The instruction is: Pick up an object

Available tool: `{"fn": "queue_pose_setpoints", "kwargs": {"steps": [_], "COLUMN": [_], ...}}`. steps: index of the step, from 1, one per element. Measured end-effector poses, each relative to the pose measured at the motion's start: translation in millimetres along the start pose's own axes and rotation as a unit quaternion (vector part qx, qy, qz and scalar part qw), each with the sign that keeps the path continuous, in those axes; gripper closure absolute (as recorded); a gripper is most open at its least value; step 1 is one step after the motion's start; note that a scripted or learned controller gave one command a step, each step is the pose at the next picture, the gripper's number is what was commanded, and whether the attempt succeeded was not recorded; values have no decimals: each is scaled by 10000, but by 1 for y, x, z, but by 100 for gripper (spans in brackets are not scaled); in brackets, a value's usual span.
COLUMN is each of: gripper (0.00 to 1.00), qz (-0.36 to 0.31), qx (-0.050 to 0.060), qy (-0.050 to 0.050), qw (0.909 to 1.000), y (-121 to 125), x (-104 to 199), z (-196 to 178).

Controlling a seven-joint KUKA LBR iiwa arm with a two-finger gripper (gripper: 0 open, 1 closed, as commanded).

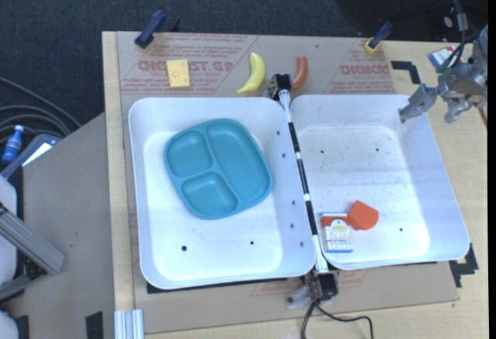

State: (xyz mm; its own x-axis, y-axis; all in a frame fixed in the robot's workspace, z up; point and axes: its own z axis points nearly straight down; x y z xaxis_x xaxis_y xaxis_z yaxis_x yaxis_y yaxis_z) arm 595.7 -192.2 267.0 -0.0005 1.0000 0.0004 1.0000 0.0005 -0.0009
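Observation:
An orange object lies near the front left corner of the right bin, touching a small white and red carton beside it. A blue divided plate rests in the left bin. My gripper hovers above the right bin's far right corner, well away from the orange object and the carton. Its two grey fingers stand spread apart and open, with nothing between them.
Behind the bins on the bench lie a yellow banana, an orange sausage-shaped toy and a small yellow block. Blue clamps sit at the bench's back edge. A black divider rail runs between the bins.

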Motion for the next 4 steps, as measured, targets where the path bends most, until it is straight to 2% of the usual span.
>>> {"fn": "queue_pose_setpoints", "kwargs": {"steps": [1,2,3,4], "gripper": [0,0,0,0], "qz": [4,-5,-6,-4], "qx": [8,4,-13,7], "qy": [3,6,-5,4], "qw": [10000,10000,10000,10000], "y": [-32,-9,72,71], "x": [7,57,66,94], "z": [159,183,173,182]}}
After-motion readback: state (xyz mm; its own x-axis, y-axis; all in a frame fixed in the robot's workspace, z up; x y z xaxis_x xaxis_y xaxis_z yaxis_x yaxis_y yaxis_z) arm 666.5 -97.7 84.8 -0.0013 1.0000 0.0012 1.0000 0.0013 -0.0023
